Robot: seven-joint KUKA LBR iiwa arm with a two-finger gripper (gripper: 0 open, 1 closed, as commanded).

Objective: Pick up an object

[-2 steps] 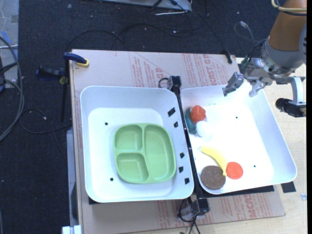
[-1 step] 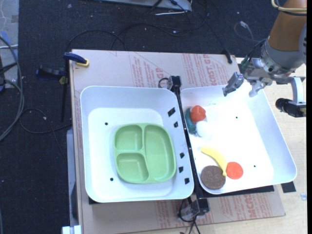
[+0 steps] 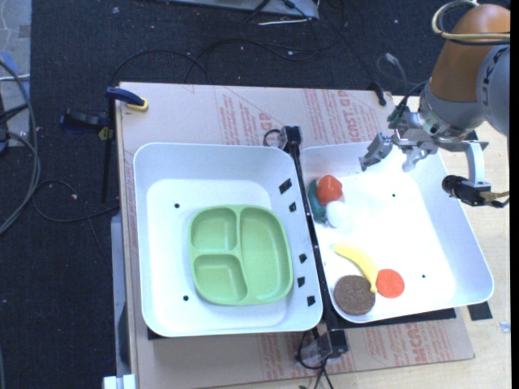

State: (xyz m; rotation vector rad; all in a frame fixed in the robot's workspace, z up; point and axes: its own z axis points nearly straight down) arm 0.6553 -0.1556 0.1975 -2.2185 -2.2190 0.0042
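The bench top (image 3: 235,112), a brown board with red printing, spreads well beyond the gripper on every side and carries two white bins touching along a dark divider. The left bin (image 3: 158,217) lies far to the camera-left of the gripper and below it in the view; a light green divided tray (image 3: 241,254) with three compartments rests flat in its middle. The right bin (image 3: 454,241) sits directly under the tool. The arm (image 3: 470,55), grey with an orange band, enters from the view's right and ends over that bin's far edge.

The gripper (image 3: 395,153) hovers above the upper rim area of the right bin with its two fingers spread apart and nothing between them.

All the loose objects lie below and camera-left of the gripper, apart from it. Nearest are a red-orange round fruit (image 3: 328,189), a teal object (image 3: 316,205) touching it against the divider wall, and a white ball (image 3: 337,214) just beneath. Farther toward the near end lie a yellow banana (image 3: 357,260), a brown disc (image 3: 354,294) touching the banana's lower end, and a small orange-red ball (image 3: 390,283) just beside both.
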